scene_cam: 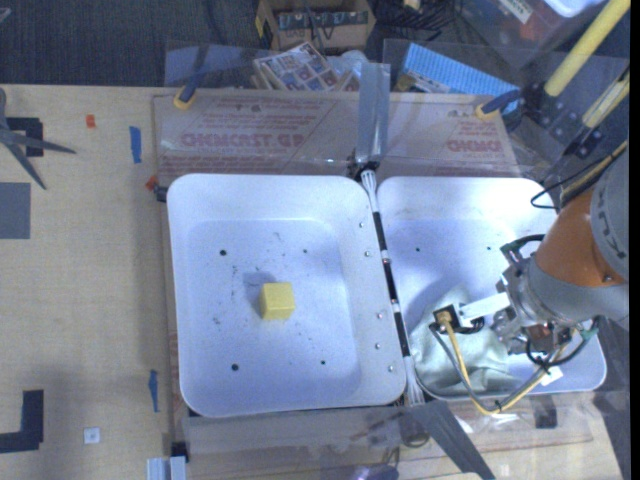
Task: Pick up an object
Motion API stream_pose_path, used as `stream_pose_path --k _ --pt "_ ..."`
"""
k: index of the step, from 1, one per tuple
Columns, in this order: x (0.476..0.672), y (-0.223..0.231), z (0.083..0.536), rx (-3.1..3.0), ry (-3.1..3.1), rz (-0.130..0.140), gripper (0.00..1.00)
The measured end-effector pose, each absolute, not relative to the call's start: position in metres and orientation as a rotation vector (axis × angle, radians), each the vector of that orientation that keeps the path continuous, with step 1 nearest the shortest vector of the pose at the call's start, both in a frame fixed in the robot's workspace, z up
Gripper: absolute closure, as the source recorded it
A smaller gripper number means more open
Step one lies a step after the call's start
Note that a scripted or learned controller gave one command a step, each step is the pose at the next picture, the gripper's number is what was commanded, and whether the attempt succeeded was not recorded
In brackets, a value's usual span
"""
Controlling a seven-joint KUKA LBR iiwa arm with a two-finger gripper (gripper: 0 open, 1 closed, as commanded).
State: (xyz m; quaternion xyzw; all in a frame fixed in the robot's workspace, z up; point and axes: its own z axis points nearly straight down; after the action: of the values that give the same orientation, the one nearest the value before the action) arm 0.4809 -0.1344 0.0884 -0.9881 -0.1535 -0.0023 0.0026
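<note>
Though the pale, wood-grained table (80, 308) offers nothing to grab, the left bin (200, 208) does. A small yellow cube (278, 300), matte and square-edged, maybe foam or wood, sits alone near the middle of that smooth white plastic floor, well apart from every wall. Across the ridge between the bins, the right bin (440, 218) gleams under the lights. In its near corner lies a crumpled grey-green thing (455, 373), glossy and soft-looking, possibly a pouch or cloth. Just beside it, low over the bin, hovers the claw (508, 330). Spread or pinched, I cannot tell from this angle, and nothing shows as held. Now the risks: that crumpled thing looks slippery and limp, so a pinch could catch only a fold and let it slide out. It hugs the bin wall too, so the claw may bump the rim. And the cube is well off, in the other bin.
</note>
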Motion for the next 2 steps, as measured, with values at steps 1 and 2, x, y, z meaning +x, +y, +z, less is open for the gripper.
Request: stream_pose_path --k 1,2 --pt "0.481 -0.135 0.098 -3.101 -0.476 -0.007 1.0" --pt "0.478 -0.208 0.094 -3.126 -0.31 0.003 1.0"
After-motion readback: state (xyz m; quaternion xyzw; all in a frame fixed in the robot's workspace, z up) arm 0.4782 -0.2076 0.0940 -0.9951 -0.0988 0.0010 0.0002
